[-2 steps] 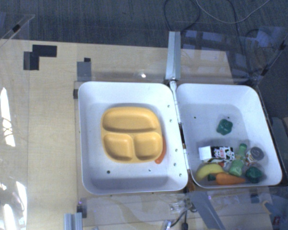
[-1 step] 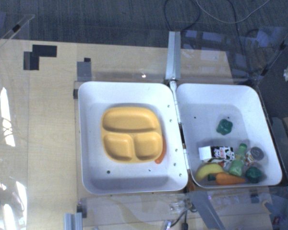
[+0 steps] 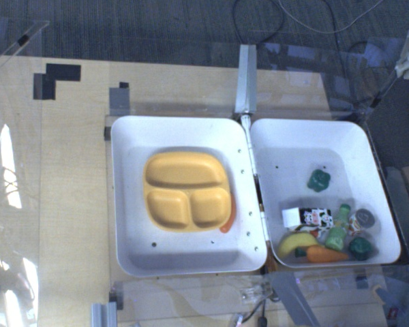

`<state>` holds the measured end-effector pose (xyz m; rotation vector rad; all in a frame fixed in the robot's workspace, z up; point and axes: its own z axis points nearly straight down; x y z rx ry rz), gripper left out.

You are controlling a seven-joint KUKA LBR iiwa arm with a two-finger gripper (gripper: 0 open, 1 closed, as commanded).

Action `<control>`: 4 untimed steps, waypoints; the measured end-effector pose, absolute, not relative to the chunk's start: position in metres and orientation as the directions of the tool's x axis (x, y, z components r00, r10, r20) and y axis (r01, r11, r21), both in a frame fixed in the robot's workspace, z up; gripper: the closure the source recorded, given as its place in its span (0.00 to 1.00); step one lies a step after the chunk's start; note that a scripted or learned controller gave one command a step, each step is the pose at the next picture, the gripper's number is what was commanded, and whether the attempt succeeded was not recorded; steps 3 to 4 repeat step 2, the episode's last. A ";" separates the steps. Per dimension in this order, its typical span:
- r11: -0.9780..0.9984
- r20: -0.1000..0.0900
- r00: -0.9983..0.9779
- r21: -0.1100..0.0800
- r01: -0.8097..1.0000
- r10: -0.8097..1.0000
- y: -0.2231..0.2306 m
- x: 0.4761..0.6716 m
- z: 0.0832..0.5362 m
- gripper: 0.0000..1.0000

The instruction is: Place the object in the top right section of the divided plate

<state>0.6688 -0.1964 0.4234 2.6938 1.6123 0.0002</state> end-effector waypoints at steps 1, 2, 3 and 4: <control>-0.603 0.000 0.603 0.002 0.798 0.798 -0.191 0.609 0.435 1.00; -0.685 0.000 0.685 0.002 0.728 0.728 -0.190 0.488 0.435 1.00; -0.685 0.000 0.685 0.002 0.728 0.728 -0.190 0.488 0.435 1.00; -0.685 0.000 0.685 0.002 0.728 0.728 -0.190 0.488 0.435 1.00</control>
